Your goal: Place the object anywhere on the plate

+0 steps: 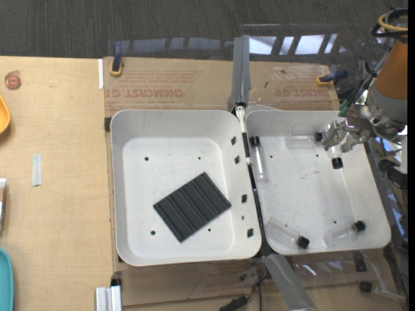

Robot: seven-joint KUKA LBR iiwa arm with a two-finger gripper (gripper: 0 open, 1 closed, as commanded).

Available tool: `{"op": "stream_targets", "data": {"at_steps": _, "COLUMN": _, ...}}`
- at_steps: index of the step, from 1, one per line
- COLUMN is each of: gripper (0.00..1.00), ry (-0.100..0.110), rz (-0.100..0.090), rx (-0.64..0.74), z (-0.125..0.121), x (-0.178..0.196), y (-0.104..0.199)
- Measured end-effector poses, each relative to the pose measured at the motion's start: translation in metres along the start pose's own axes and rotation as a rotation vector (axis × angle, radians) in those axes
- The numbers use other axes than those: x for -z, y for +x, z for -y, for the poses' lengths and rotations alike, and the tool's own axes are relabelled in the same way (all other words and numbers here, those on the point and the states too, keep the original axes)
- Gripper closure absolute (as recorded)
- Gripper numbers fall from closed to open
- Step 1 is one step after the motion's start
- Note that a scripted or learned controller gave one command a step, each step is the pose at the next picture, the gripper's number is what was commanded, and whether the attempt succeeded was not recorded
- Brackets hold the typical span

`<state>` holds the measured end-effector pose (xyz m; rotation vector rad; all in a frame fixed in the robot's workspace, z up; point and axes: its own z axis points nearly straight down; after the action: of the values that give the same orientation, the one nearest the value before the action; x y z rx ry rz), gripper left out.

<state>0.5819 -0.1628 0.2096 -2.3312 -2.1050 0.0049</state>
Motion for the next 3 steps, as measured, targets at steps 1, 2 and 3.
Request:
{"op": "stream_targets", "data": {"at_steps": 1, "gripper": 1.0, "ry": 0.002, "rz": -0.002, "rx": -0.09, "z": 0.085, "x": -0.043, "y": 0.04}}
{"op": "stream_targets", "data": {"at_steps": 2, "gripper": 1.0, "ry": 0.002, "rz": -0.002, "rx": -0.058, "z": 0.113, "x": -0.019, "y": 0.092}}
{"op": "stream_targets", "data": {"at_steps": 3, "gripper": 1.0, "ry": 0.002, "rz": 0.0, "rx": 0.002, "z": 0.087, "x": -0.02, "y": 0.157}}
